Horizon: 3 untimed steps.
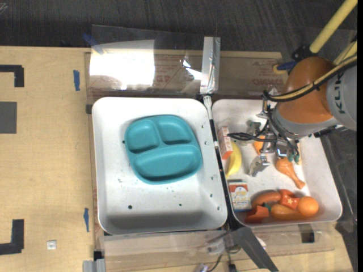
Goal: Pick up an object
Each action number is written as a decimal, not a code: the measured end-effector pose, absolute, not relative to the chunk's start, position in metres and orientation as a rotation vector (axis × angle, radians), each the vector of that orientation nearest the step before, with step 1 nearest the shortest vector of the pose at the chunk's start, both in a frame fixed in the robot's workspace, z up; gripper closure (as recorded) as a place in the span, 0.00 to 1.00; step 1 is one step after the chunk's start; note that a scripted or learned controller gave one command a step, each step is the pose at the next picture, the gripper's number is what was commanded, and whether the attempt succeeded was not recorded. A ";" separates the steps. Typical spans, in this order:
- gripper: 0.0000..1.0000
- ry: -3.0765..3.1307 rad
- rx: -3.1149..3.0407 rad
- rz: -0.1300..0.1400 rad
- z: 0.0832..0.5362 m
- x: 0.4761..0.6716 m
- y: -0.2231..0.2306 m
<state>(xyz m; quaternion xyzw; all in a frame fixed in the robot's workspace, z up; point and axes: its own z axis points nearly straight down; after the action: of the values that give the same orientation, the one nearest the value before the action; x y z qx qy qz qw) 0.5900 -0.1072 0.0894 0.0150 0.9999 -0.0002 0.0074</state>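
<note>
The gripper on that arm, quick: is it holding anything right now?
Gripper: low in the right bin among the toy food; whether it is open, closed or holding something cannot be told.

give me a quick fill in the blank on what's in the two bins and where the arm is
1. The teal divided plate lies in the ______ bin as the camera sees it.
2. The plate has ______ compartments.
3. The gripper is over the bin that holds the toy carrot and the ______ fruit, a banana.
4. The band above the arm's wrist is ______.

Missing words: left; three; yellow; orange
</note>
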 end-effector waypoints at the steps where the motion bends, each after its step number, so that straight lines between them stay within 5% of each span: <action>1: 1.00 3.111 0.044 -0.003 0.104 0.594 -0.107; 2: 1.00 3.097 0.440 -0.005 0.146 0.625 -0.226; 3: 0.00 3.100 0.436 -0.003 0.145 0.625 -0.224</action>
<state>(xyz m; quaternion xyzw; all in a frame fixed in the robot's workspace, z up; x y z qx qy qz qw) 0.6251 -0.2238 0.1447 0.1391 0.9903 -0.0008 0.0057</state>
